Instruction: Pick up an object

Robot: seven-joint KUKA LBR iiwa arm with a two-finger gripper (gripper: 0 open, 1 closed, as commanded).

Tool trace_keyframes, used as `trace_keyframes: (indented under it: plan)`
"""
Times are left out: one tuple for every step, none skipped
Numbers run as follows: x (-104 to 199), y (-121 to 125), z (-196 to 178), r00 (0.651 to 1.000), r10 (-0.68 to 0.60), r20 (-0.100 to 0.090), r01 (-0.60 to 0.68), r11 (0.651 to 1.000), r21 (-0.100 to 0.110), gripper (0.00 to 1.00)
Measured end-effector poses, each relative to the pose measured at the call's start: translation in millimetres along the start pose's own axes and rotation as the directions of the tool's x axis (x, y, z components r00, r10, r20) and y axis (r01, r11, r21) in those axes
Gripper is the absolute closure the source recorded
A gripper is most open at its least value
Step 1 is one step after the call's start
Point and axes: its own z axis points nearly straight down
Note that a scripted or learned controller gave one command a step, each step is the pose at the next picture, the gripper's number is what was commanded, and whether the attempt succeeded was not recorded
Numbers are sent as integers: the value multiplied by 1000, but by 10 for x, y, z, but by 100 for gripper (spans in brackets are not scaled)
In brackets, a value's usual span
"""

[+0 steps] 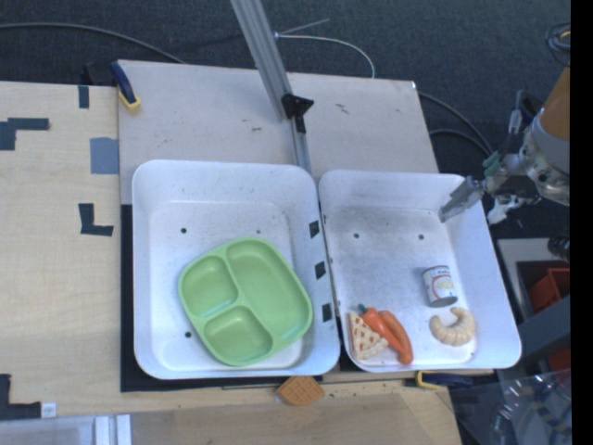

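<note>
Over the right bin's (pixel 482 248) upper right rim hangs the gripper (pixel 460 199), whether its jaws stand wide or narrow I cannot tell. Near that bin's front lie a small can (pixel 439 286), a pale shrimp (pixel 453 326), a carrot (pixel 389 332) and a waffle wedge (pixel 365 337). A green divided plate (pixel 245 301) fills the left bin (pixel 153 248)

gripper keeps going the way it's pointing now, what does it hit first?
Probably bare floor of the right bin. The gripper angles down-left over that bin's far right corner; the can sits nearer the camera, off that line. Depth is unclear.
</note>
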Motion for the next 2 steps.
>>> trace_keyframes:
  plan:
    - [0, 0, 0, 1000, 0, 0, 0, 1000, 0, 0]
    - [-71, -65, 582, 1000, 2, 0, -2, 1000, 6, 0]
